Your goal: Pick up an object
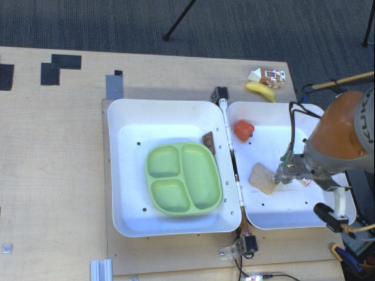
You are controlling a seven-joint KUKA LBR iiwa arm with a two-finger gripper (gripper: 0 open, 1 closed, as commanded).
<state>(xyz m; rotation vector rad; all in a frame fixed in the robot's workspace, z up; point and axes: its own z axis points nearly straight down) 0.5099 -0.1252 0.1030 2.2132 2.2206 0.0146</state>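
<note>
In the right bin (275,218) a tan, bread-like piece (262,180) lies near the middle. A red, roundish object (244,129) sits toward the far left corner of that bin. My gripper (283,174) hangs low over the right bin, just to the right of the tan piece and very close to its edge. The arm's grey wrist and orange band (337,133) cover the right part of the bin. Whether the tan piece is touched cannot be made out.
The left bin (126,157) holds a green divided plate (183,178) and a small brown object (208,139) by its right wall. A banana (261,90) and a small packet (270,76) lie on the bench behind the right bin. A red-and-white scrap (304,182) peeks out under the wrist.
</note>
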